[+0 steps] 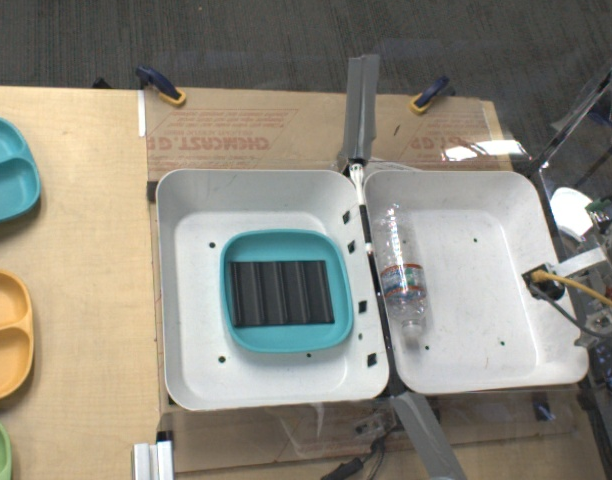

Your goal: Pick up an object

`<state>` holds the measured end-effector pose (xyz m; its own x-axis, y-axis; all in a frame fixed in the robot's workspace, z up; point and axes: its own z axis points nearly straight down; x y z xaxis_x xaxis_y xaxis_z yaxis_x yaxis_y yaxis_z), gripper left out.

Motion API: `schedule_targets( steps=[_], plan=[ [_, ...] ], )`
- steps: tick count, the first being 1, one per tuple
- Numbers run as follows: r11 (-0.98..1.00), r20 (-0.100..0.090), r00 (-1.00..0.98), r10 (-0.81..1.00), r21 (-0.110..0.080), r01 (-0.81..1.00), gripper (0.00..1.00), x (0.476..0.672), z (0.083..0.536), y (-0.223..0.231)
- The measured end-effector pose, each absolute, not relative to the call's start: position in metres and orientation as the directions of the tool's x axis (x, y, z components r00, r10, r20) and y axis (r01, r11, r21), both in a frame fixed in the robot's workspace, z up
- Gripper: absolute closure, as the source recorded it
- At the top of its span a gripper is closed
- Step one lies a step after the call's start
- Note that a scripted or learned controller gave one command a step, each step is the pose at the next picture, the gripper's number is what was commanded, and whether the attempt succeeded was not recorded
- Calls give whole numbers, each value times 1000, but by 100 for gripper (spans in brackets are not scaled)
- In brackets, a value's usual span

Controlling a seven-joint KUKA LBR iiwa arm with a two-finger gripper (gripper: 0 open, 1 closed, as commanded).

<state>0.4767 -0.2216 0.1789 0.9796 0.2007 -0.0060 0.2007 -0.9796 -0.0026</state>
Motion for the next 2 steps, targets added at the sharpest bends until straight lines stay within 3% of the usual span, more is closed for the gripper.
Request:
schedule_targets(
  steps=[1, 2],
  plan=[
    [-979, -5, 979, 203, -2, 203, 0, 510, 201, -222],
    [-979, -5, 979, 203, -2, 203, 0, 510, 201, -222]
  ],
)
